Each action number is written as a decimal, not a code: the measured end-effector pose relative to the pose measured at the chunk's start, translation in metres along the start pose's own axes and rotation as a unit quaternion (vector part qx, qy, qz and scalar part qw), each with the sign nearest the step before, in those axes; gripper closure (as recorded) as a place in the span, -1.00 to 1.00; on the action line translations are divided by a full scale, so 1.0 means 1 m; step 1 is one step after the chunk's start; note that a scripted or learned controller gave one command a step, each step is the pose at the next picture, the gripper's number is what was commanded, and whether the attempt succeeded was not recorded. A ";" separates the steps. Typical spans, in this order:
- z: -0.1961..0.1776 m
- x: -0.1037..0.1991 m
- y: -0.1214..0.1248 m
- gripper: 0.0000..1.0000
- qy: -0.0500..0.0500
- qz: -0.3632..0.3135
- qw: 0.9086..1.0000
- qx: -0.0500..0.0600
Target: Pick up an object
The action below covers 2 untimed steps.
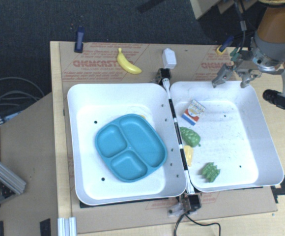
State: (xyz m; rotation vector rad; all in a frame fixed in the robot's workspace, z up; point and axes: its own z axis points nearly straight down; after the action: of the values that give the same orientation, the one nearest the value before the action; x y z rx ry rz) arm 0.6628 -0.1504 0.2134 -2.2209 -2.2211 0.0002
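**Gripper poised at the far rim, nothing held**

A missed grasp is judged the chief risk. The gripper (234,77) is seen above the far rim of the right bin (260,132), and every candidate object lies nearer the camera than the jaws, so a straight descent would likely meet bare bin floor or the rim itself. The blue divided tray (129,146) sits well to the left of the jaws in the left bin (78,132), and is probably too broad to be pinched. The larger green toy (190,136) lies below and left of the jaws, against the divider, where one finger could be blocked. The small carton (194,111) is the closest thing to the jaws; the smaller green toy (210,171) is farthest.

The arm (275,28) is held nearly upright at the bin's far right corner, wrist pointed down. The jaws are spread, with nothing between them.
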 end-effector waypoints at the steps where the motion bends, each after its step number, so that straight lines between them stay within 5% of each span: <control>1: 0.074 0.034 -0.006 -1.00 0.000 -0.001 1.000 0.001; 2: 0.119 0.059 -0.035 -1.00 0.000 0.000 1.000 -0.002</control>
State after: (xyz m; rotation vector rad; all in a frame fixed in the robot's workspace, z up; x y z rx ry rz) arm 0.6278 -0.0917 0.0944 -2.2227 -2.2230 -0.0032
